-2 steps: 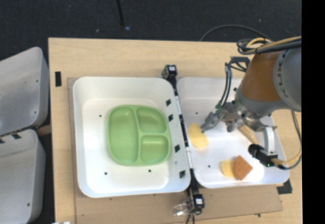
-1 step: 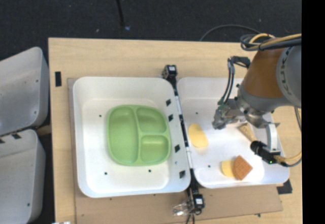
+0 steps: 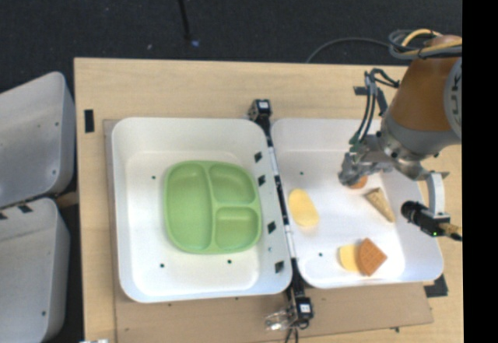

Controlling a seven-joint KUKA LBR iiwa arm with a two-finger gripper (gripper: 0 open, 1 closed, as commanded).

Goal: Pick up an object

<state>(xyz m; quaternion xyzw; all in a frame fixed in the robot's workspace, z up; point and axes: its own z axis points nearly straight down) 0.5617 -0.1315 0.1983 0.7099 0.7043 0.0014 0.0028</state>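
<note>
Orange scrap [image 3: 357,183] is sitting in the right bin [image 3: 327,271] directly under the gripper [image 3: 354,175], whose grip state I cannot tell from above; lowering squarely is looking wiser than lifting early, I judge

A grey arm with an orange band reaches from the right over the right bin [image 3: 327,139], its gripper [image 3: 354,174] low above a small orange item. Nearby lie a yellow piece [image 3: 303,209], a tan wedge [image 3: 380,204] and an orange block [image 3: 371,257]. A green divided plate [image 3: 211,206] sits in the left bin [image 3: 140,271].
</note>
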